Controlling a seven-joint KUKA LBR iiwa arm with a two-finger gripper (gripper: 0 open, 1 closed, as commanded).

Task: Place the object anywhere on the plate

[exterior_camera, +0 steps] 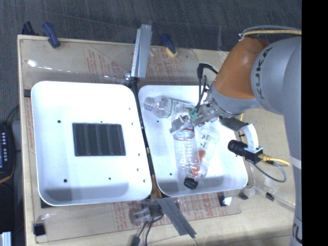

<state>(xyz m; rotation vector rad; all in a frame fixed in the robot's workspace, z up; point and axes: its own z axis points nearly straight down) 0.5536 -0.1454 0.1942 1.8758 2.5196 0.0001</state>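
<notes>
The grey-and-orange arm (pixel 256 70) leans over the right bin (pixel 233 178), its hand (pixel 190 118) down among clear plastic bottles (pixel 187 152); its grip cannot be told. The dark ribbed plate (pixel 99 139) waits in the left bin (pixel 46 101). Slick, round, crinkled plastic may roll or slip free.

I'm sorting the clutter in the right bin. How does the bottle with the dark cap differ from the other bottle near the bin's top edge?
The capped bottle lies lengthwise, its dark cap toward the bin's near edge; the upper bottle lies crosswise by the far edge. The capped bottle looks longer and shows a reddish patch; the upper one looks plain. Both are clear plastic, lying in the right bin.
</notes>
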